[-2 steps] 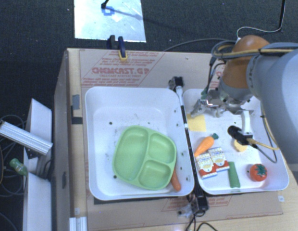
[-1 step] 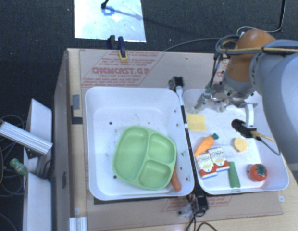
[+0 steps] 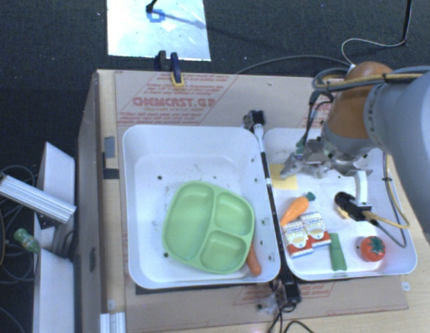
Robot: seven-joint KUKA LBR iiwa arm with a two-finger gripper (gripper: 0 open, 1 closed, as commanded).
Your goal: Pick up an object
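My gripper [image 3: 303, 164] hangs low over the back left part of the right bin [image 3: 395, 266]. It is just right of and above a flat yellow piece [image 3: 284, 177] that lies by the bin's left wall. In front of it lies a toy carrot [image 3: 296, 209]. Further toward the front are two small red and white cartons [image 3: 306, 234], a green stick [image 3: 338, 251] and a toy tomato [image 3: 372, 248]. Nothing shows between the gripper's tips.
The left bin [image 3: 152, 158] holds a green divided plate [image 3: 209, 226] with an orange sausage-shaped piece [image 3: 253, 261] at its front right edge. A raised divider [image 3: 268, 186] separates the two bins. My arm [image 3: 399, 123] covers the right bin's back right part.
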